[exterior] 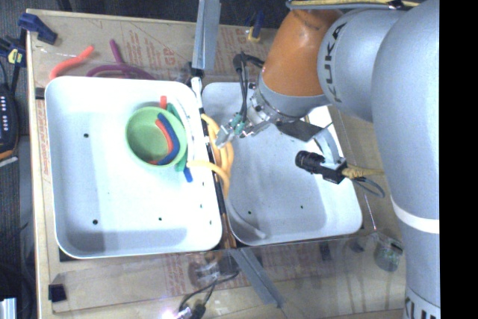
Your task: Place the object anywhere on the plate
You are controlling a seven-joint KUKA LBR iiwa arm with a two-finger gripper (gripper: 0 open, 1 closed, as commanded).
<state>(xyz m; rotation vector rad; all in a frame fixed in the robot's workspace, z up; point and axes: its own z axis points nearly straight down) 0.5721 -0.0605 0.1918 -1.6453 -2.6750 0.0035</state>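
A green plate (153, 136) sits in the left bin (97, 190), towards its right side. On the plate lie curved red, blue and green pieces (173, 134). My gripper (235, 127) hangs low over the left edge of the right bin (299, 213), just right of the divide between the bins. Yellow and orange pieces (221, 153) lie right under and beside the gripper along that divide. The wrist hides whatever sits directly beneath it.
A small blue piece (187, 175) and a yellow strip (200, 163) lie by the plate's lower right rim. A black part with a cable (320, 163) juts over the right bin. Red and purple pieces (89, 60) lie on the bench behind the left bin.
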